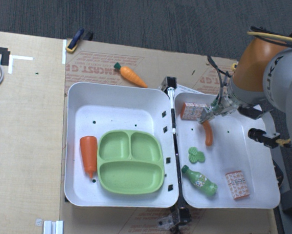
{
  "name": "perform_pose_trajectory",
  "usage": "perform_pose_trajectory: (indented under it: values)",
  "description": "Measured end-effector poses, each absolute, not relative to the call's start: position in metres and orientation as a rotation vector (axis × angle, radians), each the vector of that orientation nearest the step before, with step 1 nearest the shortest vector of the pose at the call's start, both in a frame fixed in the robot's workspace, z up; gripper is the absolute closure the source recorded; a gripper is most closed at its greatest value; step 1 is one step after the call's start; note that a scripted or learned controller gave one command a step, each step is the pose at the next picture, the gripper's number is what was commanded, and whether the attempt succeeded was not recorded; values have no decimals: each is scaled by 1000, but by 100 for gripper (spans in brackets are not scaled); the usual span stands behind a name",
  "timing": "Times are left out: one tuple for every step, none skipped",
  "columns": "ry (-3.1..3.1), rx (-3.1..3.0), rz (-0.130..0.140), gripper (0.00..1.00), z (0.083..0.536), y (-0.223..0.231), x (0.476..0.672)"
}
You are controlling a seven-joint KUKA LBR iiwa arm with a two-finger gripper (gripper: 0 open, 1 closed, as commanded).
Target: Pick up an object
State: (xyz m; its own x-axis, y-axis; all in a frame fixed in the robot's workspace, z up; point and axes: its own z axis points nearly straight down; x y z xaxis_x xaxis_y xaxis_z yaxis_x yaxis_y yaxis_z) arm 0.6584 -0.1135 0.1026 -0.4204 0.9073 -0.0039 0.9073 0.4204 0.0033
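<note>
Entry, pick-up task, status: not completed; nothing is being seen lifted clear of either bin. Right bin (pixel 261 199), contents being listed by clock position from the bin's middle: a small pink-and-white box (pixel 191 111) at eleven o'clock against the back wall; an orange sausage-shaped piece (pixel 208 134) at about ten o'clock, lying on the floor of the bin; a green leafy toy (pixel 196 156) at nine o'clock; a green bottle (pixel 200 181) at seven o'clock, lying on its side; a red-printed packet (pixel 237 184) at five o'clock. Left bin (pixel 72 184): a green divided tray (pixel 130 162) at the middle, an orange cylinder (pixel 88 154) at nine o'clock just beside it. Outside the bins, a toy carrot (pixel 131 75) is lying on the bench at twelve o'clock of the left bin. Gripper (pixel 208 115): being held low over the right bin's back, its tip right at the upper end of the orange sausage-shaped piece and just beside the box; contact is judged likely but cannot be confirmed. How far it is spread cannot be told, and no grasp is being claimed. Remaining, by judgement: closing on an object and lifting it.
</note>
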Motion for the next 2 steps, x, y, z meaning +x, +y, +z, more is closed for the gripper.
perform_pose_trajectory:
  values:
    - [2644, 1688, 1, 0, 103, -113, 658]
    - [2692, 1618, 0, 0, 92, -104, 616]
